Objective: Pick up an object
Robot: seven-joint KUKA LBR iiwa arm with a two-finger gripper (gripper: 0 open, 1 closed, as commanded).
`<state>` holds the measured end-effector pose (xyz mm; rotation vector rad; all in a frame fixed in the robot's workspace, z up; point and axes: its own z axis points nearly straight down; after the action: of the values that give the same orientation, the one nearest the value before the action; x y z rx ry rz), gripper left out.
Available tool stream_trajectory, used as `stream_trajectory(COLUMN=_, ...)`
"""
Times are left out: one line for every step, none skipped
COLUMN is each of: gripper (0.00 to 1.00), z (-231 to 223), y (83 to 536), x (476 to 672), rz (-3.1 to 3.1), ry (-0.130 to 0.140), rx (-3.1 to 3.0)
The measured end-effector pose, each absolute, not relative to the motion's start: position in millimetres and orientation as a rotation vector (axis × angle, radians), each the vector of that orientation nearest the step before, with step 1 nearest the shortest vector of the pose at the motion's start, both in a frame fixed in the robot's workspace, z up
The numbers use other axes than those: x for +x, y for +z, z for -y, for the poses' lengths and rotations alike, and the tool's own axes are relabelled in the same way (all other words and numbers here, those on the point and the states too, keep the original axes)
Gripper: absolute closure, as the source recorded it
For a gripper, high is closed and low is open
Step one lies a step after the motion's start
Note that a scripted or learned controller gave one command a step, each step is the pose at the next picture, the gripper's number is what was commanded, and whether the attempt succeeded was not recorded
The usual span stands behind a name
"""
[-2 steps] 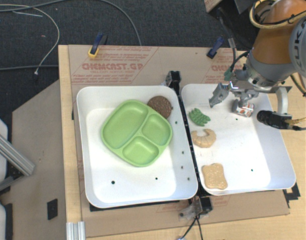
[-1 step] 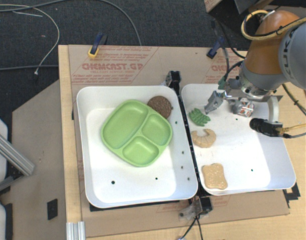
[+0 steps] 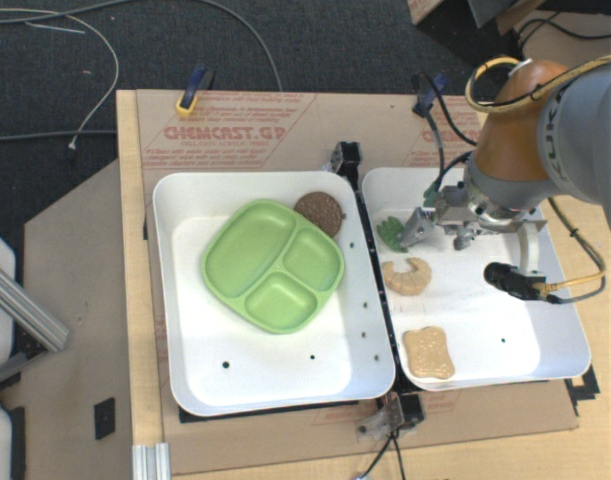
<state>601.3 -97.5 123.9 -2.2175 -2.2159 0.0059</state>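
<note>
My gripper (image 3: 469, 250) hangs over the back part of the right bin (image 3: 545, 353), below the orange band of the arm. Its fingers are spread wide, so it is open, and only bare bin floor lies between them. The left fingertip (image 3: 415, 228) stands just right of a small green leafy piece (image 3: 390, 232). A beige curved pastry (image 3: 407, 275) lies a little in front of that fingertip. Near the front wall of the right bin rests a tan toast-shaped piece (image 3: 428, 353).
The left bin (image 3: 235, 378) holds a green divided plate (image 3: 274, 265) with a round brown patty (image 3: 319, 210) touching its back right edge. A black divider (image 3: 370, 268) runs between the bins. A yellow cable (image 3: 575, 286) trails off the arm on the right.
</note>
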Motion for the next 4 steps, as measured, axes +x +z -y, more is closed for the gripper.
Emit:
stream_trajectory(gripper=1.00, z=97.5, y=138.1, x=603.3, rz=2.220, ry=-0.002, rx=-2.222)
stream_trajectory(gripper=1.00, z=98.1, y=181.5, x=604.3, rz=2.226, ry=-0.005, rx=-2.223)
stream_trajectory(gripper=1.00, z=93.7, y=233.6, x=614.9, rz=2.227, ry=-0.007, rx=-2.224)
stream_trajectory(gripper=1.00, z=93.5, y=286.5, x=615.9, rz=2.226, ry=-0.005, rx=-2.223)
